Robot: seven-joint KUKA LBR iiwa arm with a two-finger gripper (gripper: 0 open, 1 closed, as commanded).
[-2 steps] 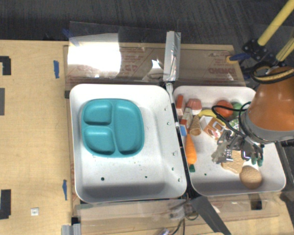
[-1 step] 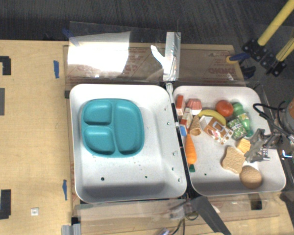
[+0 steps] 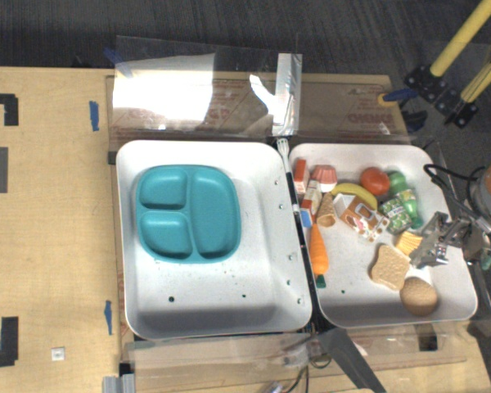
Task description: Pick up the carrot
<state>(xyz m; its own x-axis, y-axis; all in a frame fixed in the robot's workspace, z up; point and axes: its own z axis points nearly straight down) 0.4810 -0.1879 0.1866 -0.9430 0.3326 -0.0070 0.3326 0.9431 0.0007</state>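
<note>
On the counter (image 3: pixel 49 219), the left bin (image 3: pixel 262 170) holds a teal divided plate (image 3: pixel 186 211). In the right bin (image 3: pixel 450 297), the carrot (image 3: pixel 318 250) lies along the left wall, tip toward the near edge, just below small packets that are hard to identify. Further right sit a banana (image 3: pixel 353 192), a tomato (image 3: pixel 375 181), a green item (image 3: pixel 401 203) too blurred to name, a bread slice (image 3: pixel 389 267) and a brown roll (image 3: pixel 419 295). The gripper (image 3: pixel 432 248) hovers near the bin's right wall, arm cut off by the frame; whether its jaws are released or clenched cannot be told.
</note>
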